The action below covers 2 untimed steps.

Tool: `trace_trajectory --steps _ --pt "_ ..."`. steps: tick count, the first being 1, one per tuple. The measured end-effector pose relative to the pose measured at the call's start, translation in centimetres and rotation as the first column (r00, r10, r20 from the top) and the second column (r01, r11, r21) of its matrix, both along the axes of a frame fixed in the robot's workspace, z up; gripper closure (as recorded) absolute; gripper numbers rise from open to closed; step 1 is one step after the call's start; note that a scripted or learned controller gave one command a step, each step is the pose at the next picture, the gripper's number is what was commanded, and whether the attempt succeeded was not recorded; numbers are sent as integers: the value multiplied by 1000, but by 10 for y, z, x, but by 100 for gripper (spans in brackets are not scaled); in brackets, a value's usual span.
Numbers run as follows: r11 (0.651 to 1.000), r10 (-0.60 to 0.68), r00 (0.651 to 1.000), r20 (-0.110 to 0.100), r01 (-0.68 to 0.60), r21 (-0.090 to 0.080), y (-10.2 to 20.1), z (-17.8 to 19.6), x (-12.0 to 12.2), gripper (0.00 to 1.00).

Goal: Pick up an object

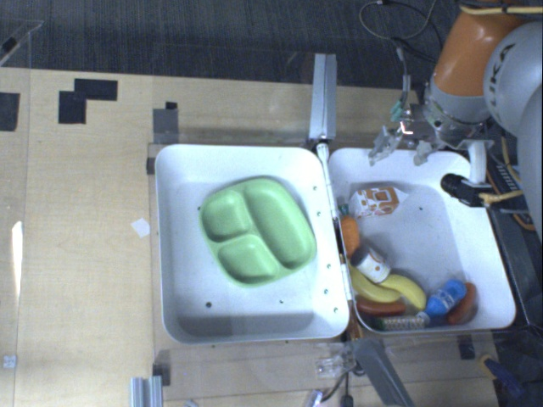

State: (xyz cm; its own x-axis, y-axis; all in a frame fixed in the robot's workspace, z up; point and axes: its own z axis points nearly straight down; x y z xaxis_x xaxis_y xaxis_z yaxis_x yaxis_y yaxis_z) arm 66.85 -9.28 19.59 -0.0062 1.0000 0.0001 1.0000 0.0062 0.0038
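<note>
**Gripper spread and idle at right bin's far edge**

Nearest the camera, a cluster fills the right bin's (475,253) near edge: a yellow banana (392,290), a red sausage-shaped piece (382,309), a blue bottle (445,299) and a brown item (463,305) in the near right corner. An orange carrot-like piece (349,232) lies against the left wall. A small orange-and-white carton (377,201) sits toward the far left corner, apart from the cluster. The gripper (400,146) hangs over the far edge, fingers spread, nothing between them; the carton lies just nearside of it. The left bin (178,295) carries a green divided tray (257,230) at its centre.
</note>
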Motion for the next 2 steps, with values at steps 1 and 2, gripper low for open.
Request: trace_trajectory --steps 1,2 --pt "1000 6 1000 6 -6 0 2 12 2 100" --pt "985 174 985 4 -174 -3 -6 100 2 100"
